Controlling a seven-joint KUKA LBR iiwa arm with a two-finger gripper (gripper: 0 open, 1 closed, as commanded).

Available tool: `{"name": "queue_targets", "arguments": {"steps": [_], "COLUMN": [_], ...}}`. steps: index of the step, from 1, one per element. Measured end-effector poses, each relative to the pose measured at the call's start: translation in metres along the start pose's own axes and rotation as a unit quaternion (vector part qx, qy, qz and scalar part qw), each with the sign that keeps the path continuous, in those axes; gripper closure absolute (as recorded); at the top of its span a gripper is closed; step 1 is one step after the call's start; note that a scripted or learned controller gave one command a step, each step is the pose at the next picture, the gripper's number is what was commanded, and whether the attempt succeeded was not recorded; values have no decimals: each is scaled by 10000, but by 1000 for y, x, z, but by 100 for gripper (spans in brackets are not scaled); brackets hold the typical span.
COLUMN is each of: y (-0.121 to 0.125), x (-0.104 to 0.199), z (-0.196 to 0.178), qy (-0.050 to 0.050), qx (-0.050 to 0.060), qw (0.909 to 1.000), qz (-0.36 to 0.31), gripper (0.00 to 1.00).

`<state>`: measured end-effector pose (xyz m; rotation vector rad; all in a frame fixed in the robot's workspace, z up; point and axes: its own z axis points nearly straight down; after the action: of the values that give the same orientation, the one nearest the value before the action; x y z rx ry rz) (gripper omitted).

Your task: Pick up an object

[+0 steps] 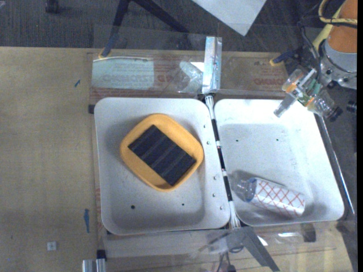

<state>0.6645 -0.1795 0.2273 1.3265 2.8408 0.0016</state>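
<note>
A yellow-orange pad with a dark ribbed panel lies flat in the left bin, tilted to the bin's sides. A clear plastic bottle with a red cross-hatched label lies on its side near the front of the right bin, cap end to the left. My gripper hangs over the right bin's back right corner, well apart from the bottle and holding nothing that I can see. The orange-banded wrist rises above it at the right edge.
A metal divider post and crumpled clear plastic sit behind the bins on a taped board. An office chair base stands on the floor beyond. Yellow cable loops by the arm.
</note>
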Motion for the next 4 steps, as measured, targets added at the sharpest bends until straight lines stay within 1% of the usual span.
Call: {"name": "queue_targets", "arguments": {"steps": [1,2,3,4], "y": [-27,-88,-54,-55], "x": [74,146,90,88], "z": [5,130,139,129], "qy": [21,16,-1,-15], "qx": [10,3,-7,-20], "qw": [10000,9999,9918,9917], "qz": [55,-167,1274,1286], "gripper": [0,0,0,100]}}
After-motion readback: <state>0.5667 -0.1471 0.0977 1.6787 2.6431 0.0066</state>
